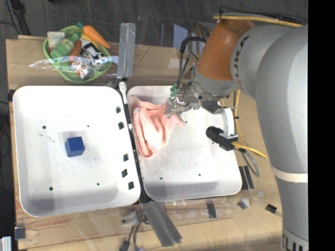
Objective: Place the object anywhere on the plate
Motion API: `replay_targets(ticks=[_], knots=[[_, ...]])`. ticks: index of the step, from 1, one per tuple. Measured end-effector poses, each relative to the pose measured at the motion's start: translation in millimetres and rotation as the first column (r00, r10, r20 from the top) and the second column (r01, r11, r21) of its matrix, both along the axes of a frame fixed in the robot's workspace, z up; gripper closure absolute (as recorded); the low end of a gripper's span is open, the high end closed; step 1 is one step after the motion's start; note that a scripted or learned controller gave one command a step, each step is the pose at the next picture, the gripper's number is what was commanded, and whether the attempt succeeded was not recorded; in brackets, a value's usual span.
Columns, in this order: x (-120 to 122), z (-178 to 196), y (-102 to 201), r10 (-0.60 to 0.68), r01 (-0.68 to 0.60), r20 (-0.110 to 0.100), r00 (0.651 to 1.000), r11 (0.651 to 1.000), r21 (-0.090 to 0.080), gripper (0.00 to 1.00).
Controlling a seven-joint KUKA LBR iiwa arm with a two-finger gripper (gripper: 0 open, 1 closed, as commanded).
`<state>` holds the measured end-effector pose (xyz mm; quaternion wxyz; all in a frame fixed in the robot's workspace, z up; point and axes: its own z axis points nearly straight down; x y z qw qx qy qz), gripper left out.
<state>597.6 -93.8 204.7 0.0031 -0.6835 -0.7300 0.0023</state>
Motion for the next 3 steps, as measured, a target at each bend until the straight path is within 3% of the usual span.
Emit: replay_targets(ticks=[1, 2, 3], knots=[[0.8, 23.6, 0.8, 0.01, -0.01, 0.001, 1.0, 1.0, -0.001, 1.0], [0.4, 15.1, 44.1, 0.403, -0.403, -0.001, 0.915, 0.915, 0.002, 1.0], [-15.0, 16.9, 96.0, 0.73, -0.73, 0.002, 0.683, 0.683, 0.004, 1.0]])
